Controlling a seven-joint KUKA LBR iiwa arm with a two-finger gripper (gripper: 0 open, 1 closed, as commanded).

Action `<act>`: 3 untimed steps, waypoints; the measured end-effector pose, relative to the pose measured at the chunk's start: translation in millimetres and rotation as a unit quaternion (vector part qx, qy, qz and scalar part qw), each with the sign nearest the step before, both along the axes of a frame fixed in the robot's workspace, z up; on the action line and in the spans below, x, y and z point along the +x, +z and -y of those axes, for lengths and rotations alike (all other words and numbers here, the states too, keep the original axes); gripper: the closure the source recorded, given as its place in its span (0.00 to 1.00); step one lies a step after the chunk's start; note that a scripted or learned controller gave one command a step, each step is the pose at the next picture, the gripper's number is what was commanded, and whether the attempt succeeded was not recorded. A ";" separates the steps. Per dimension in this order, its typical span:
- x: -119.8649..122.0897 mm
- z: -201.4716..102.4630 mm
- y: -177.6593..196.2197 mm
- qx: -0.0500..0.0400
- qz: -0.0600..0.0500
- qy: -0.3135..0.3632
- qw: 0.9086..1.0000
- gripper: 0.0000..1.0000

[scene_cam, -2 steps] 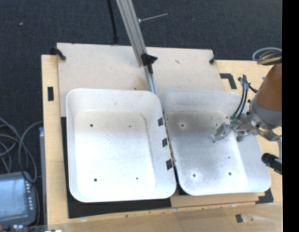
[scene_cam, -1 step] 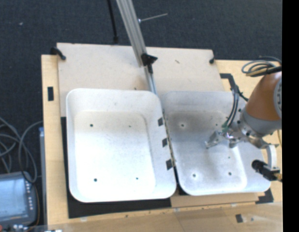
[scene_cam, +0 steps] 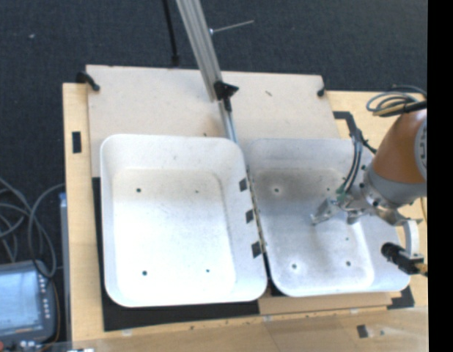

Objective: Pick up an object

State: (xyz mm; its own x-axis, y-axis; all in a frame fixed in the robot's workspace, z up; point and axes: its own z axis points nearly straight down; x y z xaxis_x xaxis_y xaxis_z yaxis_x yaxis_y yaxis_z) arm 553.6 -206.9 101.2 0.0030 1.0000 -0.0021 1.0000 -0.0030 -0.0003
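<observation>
Jaws (scene_cam: 322,215) down low inside the right bin (scene_cam: 281,160), near its right wall, orange band (scene_cam: 399,156) just above and behind. Spread or pressed together, can't tell, too small and blurry. No clear object nearby. Left bin (scene_cam: 116,152) well off to the left.

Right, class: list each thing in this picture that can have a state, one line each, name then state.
Left bin: flat on the bench, upright.
Right bin: flat, beside the left bin, edges touching.
Arm: reaching over the right bin.
Gripper: low over the right bin, nothing visibly held.
</observation>
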 end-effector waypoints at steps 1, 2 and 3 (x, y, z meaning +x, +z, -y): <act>1.1 0.3 11.3 0.001 0.002 -0.002 1.000 1.00; 12.5 -2.4 63.9 0.000 0.004 0.003 1.000 1.00; 9.1 -2.2 108.9 0.000 0.003 0.004 1.000 1.00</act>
State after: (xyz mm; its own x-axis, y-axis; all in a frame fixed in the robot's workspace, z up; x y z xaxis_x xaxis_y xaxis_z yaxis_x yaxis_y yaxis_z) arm 562.8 -204.6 210.1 -0.0041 1.0000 -0.0017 1.0000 0.0042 0.0064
